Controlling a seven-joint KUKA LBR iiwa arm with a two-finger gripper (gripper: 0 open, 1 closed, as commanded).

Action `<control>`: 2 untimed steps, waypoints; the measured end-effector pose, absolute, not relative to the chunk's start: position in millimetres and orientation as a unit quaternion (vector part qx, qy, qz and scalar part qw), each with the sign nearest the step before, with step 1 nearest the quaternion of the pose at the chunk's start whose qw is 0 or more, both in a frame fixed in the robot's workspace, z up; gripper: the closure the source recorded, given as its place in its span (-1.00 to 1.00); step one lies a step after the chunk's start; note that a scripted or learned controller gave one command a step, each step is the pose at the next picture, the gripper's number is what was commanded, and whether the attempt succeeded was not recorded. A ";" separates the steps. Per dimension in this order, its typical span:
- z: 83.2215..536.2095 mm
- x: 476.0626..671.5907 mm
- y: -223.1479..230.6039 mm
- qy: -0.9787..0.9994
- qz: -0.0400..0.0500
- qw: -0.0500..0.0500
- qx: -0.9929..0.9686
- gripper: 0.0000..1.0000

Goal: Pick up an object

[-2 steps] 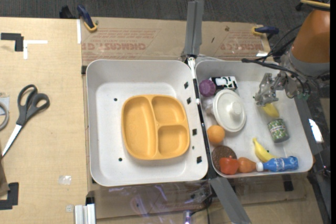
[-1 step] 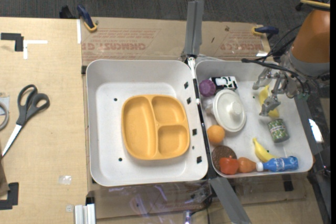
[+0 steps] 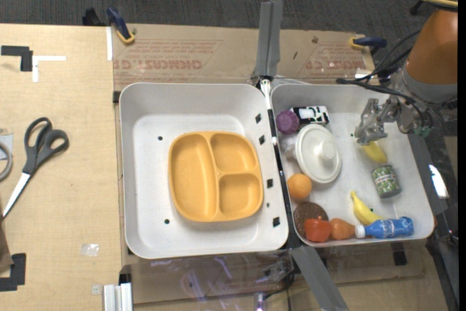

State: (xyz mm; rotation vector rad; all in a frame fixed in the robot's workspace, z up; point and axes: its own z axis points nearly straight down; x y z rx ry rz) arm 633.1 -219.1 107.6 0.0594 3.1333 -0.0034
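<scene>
I see a pale wooden bench under a dark, ribbed floor at the top of the frame, with a strip of printed brown cardboard [image 3: 240, 54] lying flat behind two shallow white bins. At the far left of the frame a pair of black-handled scissors [image 3: 33, 153] lies on the wood.

The left bin [image 3: 138, 156] is smooth, glossy plastic with rounded corners; in its middle sits a yellow-orange divided plate [image 3: 216, 176] with three compartments.

The right bin [image 3: 419, 178] is crowded. Near its upper left I make out a purple round object [image 3: 287, 121] beside a black-and-white item [image 3: 312, 113]. Below them sits a white domed lid-like dish [image 3: 318, 151] with a knob on top. An orange [image 3: 299, 186] lies just below it, then a brown round object [image 3: 311, 213] touching a red tomato-like piece [image 3: 317, 230] and an orange-red piece [image 3: 341, 229]. A blue-and-white bottle [image 3: 386, 228] lies on its side along the lower wall, a curved yellow banana [image 3: 362, 208] just above it, and a small green patterned can [image 3: 386, 181] further up.

The gripper [image 3: 373, 129] hangs in the upper right of that bin, metal fingers pointing down, directly above a small yellow object [image 3: 375, 151]. I cannot tell whether they touch it, or how the fingers are set.
</scene>
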 end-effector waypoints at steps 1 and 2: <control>107.4 633.1 -218.8 1.000 -0.001 0.004 0.019 -1.00; 90.6 620.7 -219.8 0.999 0.001 0.000 0.052 -1.00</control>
